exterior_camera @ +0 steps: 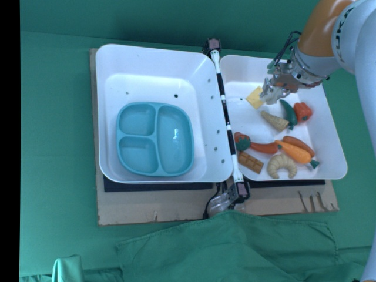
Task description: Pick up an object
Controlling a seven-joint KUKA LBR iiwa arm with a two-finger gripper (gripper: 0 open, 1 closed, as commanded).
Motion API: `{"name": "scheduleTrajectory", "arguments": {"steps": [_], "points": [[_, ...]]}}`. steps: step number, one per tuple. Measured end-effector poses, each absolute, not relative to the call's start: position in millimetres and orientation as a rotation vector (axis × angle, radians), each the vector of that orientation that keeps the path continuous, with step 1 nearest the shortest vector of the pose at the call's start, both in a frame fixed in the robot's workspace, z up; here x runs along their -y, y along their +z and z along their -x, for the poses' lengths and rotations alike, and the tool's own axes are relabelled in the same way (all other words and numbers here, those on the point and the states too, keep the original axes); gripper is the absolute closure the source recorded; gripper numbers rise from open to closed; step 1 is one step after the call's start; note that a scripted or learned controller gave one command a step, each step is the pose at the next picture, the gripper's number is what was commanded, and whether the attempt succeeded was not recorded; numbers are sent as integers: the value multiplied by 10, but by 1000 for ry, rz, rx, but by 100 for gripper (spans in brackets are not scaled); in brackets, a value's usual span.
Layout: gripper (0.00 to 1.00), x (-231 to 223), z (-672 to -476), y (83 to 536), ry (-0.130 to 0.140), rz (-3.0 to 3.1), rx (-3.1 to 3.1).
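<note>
Green cloth (59, 128) covers the bench on the left, and a rumpled fold of it lies over the front edge of the brown board (147, 207) under both bins. On that board the left bin (111, 63) holds a teal divided plate (155, 138) with three compartments, lying flat near the bin's front. A black-and-white striped bar (226, 119) runs along the seam between the bins; the dark clamp at its near end is hard to make out.

In the right bin (332, 157) the toy food is clustered. A chocolate bar piece (251, 162) lies by the front left, with an orange-red piece (256, 144) just behind it, a croissant (282, 165) at the front, and a carrot (299, 151) beside that. Further back sit a pale cone (275, 120), a green-stemmed red pepper (301, 111), and a yellow cheese wedge (255, 97).

The gripper (271, 94) hangs just beside the cheese wedge, at its right edge. Whether its fingers are apart or closed cannot be told, since the wrist hardware blocks them. The arm (343, 22) is cut off at the right border.
</note>
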State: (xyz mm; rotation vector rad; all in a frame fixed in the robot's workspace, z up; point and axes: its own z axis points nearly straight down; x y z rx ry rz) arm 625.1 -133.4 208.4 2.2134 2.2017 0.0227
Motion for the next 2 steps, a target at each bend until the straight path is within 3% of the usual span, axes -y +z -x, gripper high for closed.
{"name": "scheduleTrajectory", "arguments": {"steps": [1, 2], "points": [[100, 1324, -6324, 2741, 10, -2216, -2212], [100, 1399, -6276, 3370, 10, -2216, -2211]]}}
